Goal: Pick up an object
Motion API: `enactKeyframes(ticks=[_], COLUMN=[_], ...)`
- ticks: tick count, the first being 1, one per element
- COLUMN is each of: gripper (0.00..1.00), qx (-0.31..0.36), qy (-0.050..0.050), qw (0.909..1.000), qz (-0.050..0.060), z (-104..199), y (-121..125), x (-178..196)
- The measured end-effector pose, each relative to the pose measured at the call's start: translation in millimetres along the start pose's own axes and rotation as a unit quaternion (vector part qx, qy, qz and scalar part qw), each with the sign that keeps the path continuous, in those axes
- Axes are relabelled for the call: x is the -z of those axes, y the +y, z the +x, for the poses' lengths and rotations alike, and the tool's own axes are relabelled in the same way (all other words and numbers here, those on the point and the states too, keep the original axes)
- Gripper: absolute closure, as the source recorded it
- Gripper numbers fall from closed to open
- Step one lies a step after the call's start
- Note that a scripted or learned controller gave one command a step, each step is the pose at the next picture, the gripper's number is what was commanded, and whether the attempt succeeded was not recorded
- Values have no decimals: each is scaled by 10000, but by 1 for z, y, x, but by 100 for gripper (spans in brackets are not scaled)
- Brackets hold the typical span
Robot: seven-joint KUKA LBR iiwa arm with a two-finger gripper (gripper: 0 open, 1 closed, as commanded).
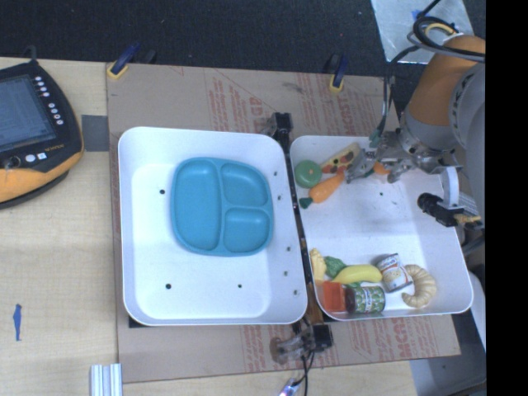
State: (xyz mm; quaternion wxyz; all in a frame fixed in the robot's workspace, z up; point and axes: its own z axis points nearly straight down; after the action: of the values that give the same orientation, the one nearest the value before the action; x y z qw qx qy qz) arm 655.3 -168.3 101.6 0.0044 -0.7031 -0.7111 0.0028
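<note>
My gripper [376, 167] is low over the far end of the right bin [396, 221], reaching in from the right. Just left of it lie a yellow-and-orange toy [342, 157], an orange carrot [327, 188] and a green round toy [308, 172]. A small orange spot shows at the gripper's tip; I cannot tell what it belongs to. Along the near edge of that bin lie a banana [356, 273], a small can [397, 272], a croissant [422, 285], a dark jar [365, 300], a red piece [332, 295] and a green broccoli piece [333, 265].
The left bin [148, 246] holds a blue divided plate [223, 205]. A teach pendant [29, 134] rests on the bench at far left. Clamps sit between the bins at the far [282, 125] and near [301, 341] ends. The arm's grey body [445, 130] overhangs the right bin's far right corner.
</note>
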Motion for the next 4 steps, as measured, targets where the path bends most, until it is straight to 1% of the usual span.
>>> enactKeyframes(ticks=[1,2,3,4], gripper=[0,100,100,0], qx=[-34,-13,-43,-42], qy=[-6,-10,-12,-9], qw=[10000,10000,10000,10000], qz=[-14,-8,-40,-30], z=[56,55,27,28], y=[1,1,-71,-71], x=[-11,0,105,104])
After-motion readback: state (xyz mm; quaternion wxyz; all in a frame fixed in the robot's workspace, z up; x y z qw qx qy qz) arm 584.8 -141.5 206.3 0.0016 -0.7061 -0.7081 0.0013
